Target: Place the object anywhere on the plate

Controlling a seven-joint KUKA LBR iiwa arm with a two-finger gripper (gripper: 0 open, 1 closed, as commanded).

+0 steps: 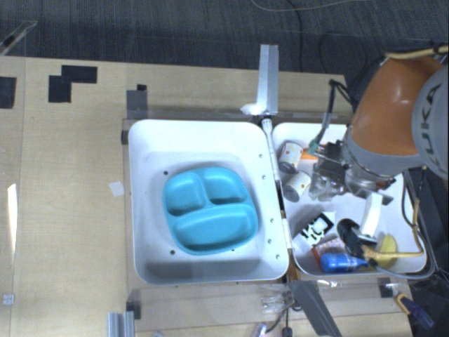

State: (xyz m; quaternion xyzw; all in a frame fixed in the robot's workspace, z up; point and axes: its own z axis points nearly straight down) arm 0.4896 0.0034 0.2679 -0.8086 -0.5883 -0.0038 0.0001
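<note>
The plate (209, 212), a bright blue divided dish with two small sections at the back and one long section at the front, is lying in the middle of the left bin (151, 188), with bare white floor showing all around it and the widest free strip toward the bin's left wall. Nothing is sitting on the plate.

The right bin (414, 264) is holding the clutter. A small cylinder (295, 184) with a pale end is lying near the divider, and another roundish item with an orange part (298, 153) is sitting just behind it. A black-and-white patterned card or box (319, 227) is resting toward the front; its markings are too small to read. A blue item (342, 262) is lying along the front wall, beside a black piece (349, 233) and a yellow piece (385, 245). A white stick-like thing (371, 215) is leaning in the right part of the bin.

The gripper (330, 181) is hanging over the back half of the right bin, close above the clutter, with the arm (393, 111) and its orange band crowding the bin's right side. I cannot tell how the gripper is set, and nothing can be made out in its grasp. Part of the lettering "UKA" is showing on the grey arm at the right edge.
</note>
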